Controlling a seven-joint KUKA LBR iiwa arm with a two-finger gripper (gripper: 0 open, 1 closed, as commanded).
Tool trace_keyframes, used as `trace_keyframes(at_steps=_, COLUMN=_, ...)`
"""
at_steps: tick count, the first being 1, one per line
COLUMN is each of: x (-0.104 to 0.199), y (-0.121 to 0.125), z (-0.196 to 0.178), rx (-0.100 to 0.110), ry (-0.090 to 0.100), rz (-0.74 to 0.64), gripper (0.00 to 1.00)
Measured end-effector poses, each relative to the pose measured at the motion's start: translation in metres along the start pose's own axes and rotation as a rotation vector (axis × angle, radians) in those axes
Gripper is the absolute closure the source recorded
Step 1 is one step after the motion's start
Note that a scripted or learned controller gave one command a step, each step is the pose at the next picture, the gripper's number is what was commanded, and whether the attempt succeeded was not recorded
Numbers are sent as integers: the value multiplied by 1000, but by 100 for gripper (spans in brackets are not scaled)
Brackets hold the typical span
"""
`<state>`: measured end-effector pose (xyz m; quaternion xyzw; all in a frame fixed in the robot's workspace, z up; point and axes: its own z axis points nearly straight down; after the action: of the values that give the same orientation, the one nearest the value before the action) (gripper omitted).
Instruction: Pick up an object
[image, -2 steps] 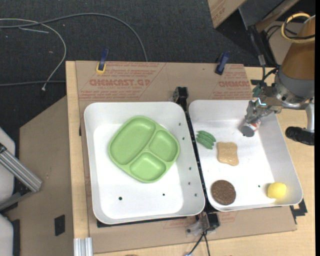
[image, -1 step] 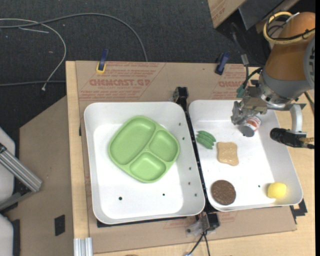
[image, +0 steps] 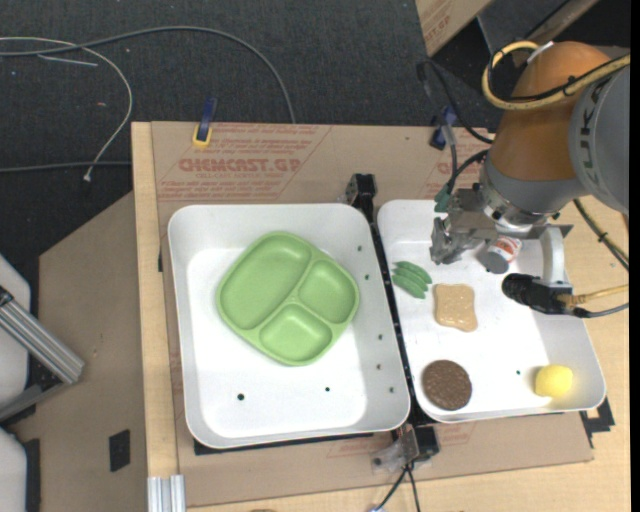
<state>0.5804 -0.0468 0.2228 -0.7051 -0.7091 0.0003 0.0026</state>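
Setting: two shallow white bins sit side by side on a cardboard-covered bench, seen from above at a slant.
Left bin (image: 200, 400): holds a green divided plate (image: 288, 297), three compartments, lying flat near the middle.
Right bin (image: 590, 385): holds four small food-like pieces and the arm's working end.
Arm (image: 545, 110): grey with an orange band, reaching in from the right; its bulk covers the bin's far right corner.
Gripper (image: 452, 245): dark metal, low over the far part of the right bin, near its left wall.
Fingers: too dark and crowded by the wrist hardware to make out; whether they are apart or together cannot be told.
Green leafy piece (image: 411, 277): lies just below and left of the gripper tip, close but not visibly between the fingers.
Tan slice (image: 455, 306): flat on the bin floor, just below the gripper, apart from it.
Brown round patty (image: 446, 384): near the bin's front edge, well apart from the gripper.
Yellow ball (image: 554, 381): front right corner, farthest from the gripper.
Hard to read: a black-and-white fitting beside the wrist, partly hidden by cables.
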Motion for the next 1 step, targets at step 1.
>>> trace_keyframes(at_steps=1, x=53, y=-8, z=-11, rx=-2, ry=0, rz=-1, gripper=100)
